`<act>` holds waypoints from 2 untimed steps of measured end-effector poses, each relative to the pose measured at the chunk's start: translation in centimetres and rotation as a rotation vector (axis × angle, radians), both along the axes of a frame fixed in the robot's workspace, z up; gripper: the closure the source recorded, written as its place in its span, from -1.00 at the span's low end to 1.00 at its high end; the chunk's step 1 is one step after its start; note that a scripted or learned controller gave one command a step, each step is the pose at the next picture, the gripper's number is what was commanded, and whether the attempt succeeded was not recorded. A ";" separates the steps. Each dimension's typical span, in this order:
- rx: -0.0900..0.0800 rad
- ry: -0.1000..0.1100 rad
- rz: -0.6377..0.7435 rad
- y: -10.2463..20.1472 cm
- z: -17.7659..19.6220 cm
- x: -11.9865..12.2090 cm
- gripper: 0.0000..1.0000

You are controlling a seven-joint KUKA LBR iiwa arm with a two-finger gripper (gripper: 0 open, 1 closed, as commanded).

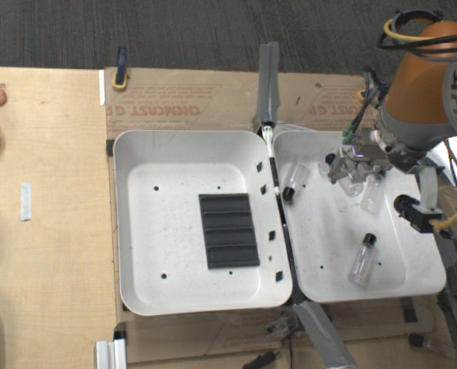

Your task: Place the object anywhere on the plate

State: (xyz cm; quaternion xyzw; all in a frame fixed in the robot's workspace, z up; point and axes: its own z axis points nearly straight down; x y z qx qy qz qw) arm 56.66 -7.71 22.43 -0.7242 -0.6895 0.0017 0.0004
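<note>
Nearest the camera, at the bottom of my view, a grey metal bracket (pixel 321 340) ran out from under the seam where the two white bins met. Above it to the left sat the left bin (pixel 136 283), and on its floor lay a black ribbed plate (pixel 229 231), a dark rectangle with crosswise ridges, a little right of the bin's centre. Nothing rested on that plate.

The right bin (pixel 413 287) held the clear bottles. One small clear bottle with a black cap (pixel 362 258) lay tilted on the floor toward the near right, well apart from the plate. A second clear bottle with a dark cap (pixel 293 183) lay near the bin's left wall, just beside the divider between the bins. A third piece of clear plastic (pixel 365 194) lay directly under the arm's wrist, blurred enough that I could not make out its shape.

Over the far right part of that bin I had the arm (pixel 421 75), its orange band facing the camera, with the gripper (pixel 357 171) low above the clear pieces. From this angle I could not tell how the gripper stood, nor whether it had anything in its grasp.
</note>
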 end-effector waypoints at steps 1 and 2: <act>0.002 0.001 0.222 7.3 -3.4 -2.1 1.00; 0.000 -0.001 0.102 12.7 -1.1 -2.4 1.00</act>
